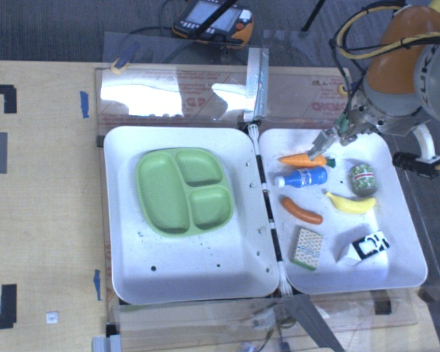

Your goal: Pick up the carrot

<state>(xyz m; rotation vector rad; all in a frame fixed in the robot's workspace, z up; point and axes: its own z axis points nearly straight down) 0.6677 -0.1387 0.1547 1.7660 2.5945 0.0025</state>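
carrot [302, 160] lies in the right bin [403, 270], toward its far left part, orange body pointing left, green top at the right end. just beyond that green end sits the gripper [324, 146], tilted down-left from the arm [396, 86] that enters from the upper right. fingertips are at or just above the carrot's leafy end; the fingers look narrow and close together, but whether they are apart, together or clamped on the carrot cannot be told at this size.

right bin contents, near side of the carrot: blue bottle [303, 178] with white cap, lying on its side, touching or almost touching the carrot. red sausage [301, 210] below that, slanted. green patterned ball [363, 180] to the right of the bottle. banana [350, 203] just below the ball. small flat packet with speckled face [307, 247] toward the near edge. black-and-white block [369, 245] at the near right.

left bin [132, 270]: green three-compartment tray [184, 191], centred.

behind the bins: clear plastic sheet [169, 97] with glare, handheld device with orange edge [211, 20] on the dark floor. wooden bench [44, 196] with black and blue tape marks at left.
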